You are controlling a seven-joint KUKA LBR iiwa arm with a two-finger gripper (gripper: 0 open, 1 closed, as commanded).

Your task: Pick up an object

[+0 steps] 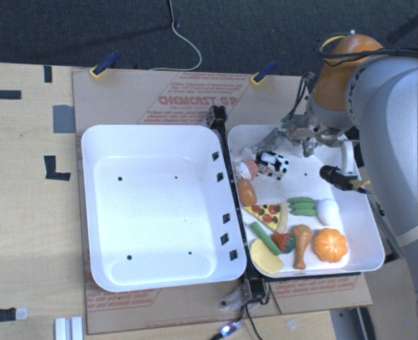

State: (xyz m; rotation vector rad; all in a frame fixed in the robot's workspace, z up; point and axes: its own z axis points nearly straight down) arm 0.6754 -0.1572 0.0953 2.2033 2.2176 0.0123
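Observation:
The right white bin [358,222] holds several toy foods. A black-and-white cow figure [272,164] lies near its back left. Beside it is an orange sausage [246,188], then a pizza slice [266,213], a green pea pod [302,205], a white egg [327,210], an orange fruit [330,245], a drumstick [301,243], a green-and-red vegetable [276,241] and a yellow piece [265,259]. My gripper [285,136] hangs over the bin's back part, just up and right of the cow, with nothing visibly held.
The left white bin [95,190] sits beside the right one, joined by a black-clipped divider [227,190]. The grey arm [390,140] covers the right bin's right side. A black cable [184,37] loops behind the cardboard base.

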